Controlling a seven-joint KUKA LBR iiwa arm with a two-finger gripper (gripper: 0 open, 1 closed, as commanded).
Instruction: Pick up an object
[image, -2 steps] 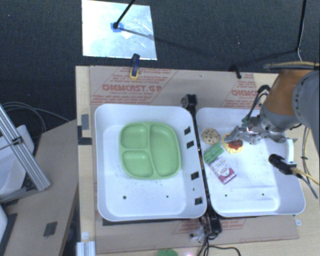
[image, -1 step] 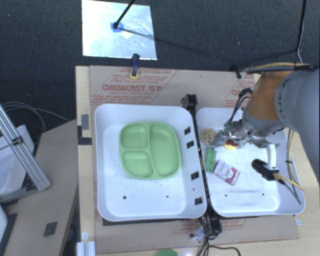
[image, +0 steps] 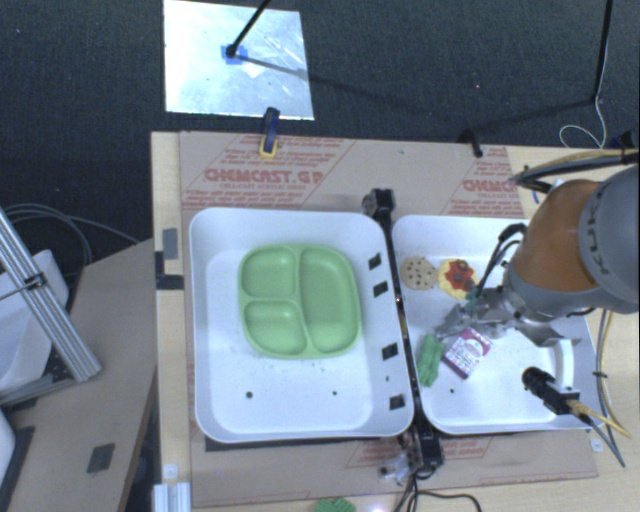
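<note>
A green three-compartment plastic plate (image: 299, 300) lay in the left shallow white bin (image: 215, 405); right of it, the hand (image: 470, 318), grip state unclear, hung over a pink packet (image: 465, 354).

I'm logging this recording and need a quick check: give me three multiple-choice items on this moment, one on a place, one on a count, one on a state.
1. Where does the green divided plate lie?
A. in the left bin
B. in the right bin
C. on the floor

2. How many compartments does that plate have?
A. two
B. three
C. five

3. Where is the gripper?
A. over the left bin
B. low in the right bin, by the pink packet
C. high above the bench's far edge

Answers:
1. A: the plate sits in the middle of the left bin.
2. B: two small sections on the left, one long one on the right.
3. B: it sits in the right bin, right at the pink packet, near the green object.
</note>
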